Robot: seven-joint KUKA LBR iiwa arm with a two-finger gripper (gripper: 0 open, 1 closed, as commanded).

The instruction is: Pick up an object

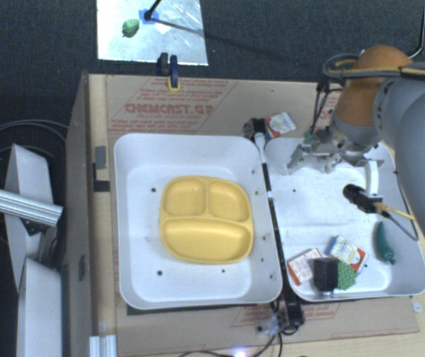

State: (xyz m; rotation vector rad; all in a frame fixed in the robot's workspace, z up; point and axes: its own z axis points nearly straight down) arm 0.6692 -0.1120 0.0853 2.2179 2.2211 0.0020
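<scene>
A brown printed board (198,99) covers the bench, with dark carpet-like floor around it and two shallow white bins side by side on top.

From the overhead camera, the claw (310,159) hangs low over the far end of the right bin (302,199), on a bare patch of its floor. Whether it is spread or pressed together cannot be told from this angle, and nothing is seen caught in it.

The things to pick lie well apart from the claw, at the bin's near end: a red-and-white packet (300,267), a black block (325,274) touching it, a second small packet (345,251) just behind, and a teal piece (383,244) off to the arm's side. They look bunched there because they have slid or been dropped into that corner.

Beyond the claw, outside the bin, a loose packet (280,123) rests on the board. Across the bin wall, the left bin (134,199) holds a yellow divided plate (205,220).

My guess: the claw must travel toward the near cluster before any grasp.
</scene>
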